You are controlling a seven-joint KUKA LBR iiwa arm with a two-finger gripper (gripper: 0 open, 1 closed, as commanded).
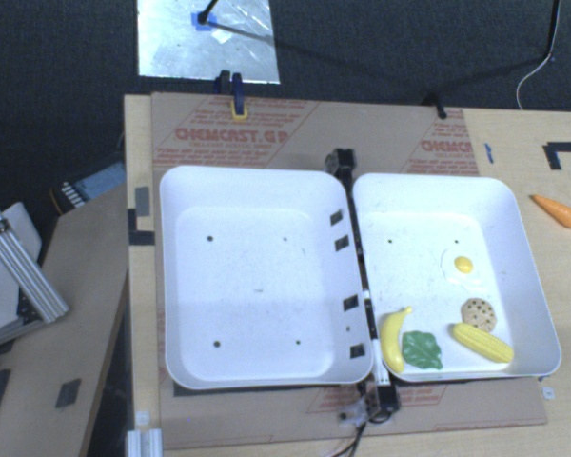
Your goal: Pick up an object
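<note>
Near the right bin's (528,255) front edge lies a banana (392,341), probably light and stiff; grasp its middle. Gripper's state: I cannot tell.

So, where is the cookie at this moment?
The cookie lies in the right bin, near its front right corner, just above the corn cob and below the fried egg.
</note>
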